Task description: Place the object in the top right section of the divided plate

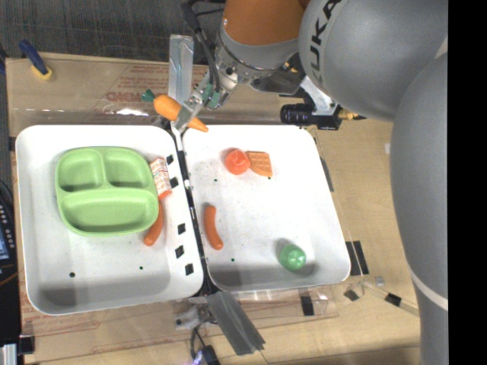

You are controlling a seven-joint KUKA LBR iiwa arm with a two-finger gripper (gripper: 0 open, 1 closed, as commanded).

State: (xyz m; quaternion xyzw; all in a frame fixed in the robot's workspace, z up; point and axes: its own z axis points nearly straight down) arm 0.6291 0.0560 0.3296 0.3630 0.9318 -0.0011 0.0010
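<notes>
A green ball [291, 257] lies nearest in the right bin [319, 204]; the green divided plate [106, 188] sits in the left bin [38, 204]. Farther back, the jaws [190, 106] grip a toy carrot [176, 111] above the bins' far edge.

Bright, even overhead light; soft shadows pool along the white bins' [251, 280] near walls; focus slightly soft.

Gripper [185, 111] clamps carrot [176, 112] above bins' far edge
</notes>
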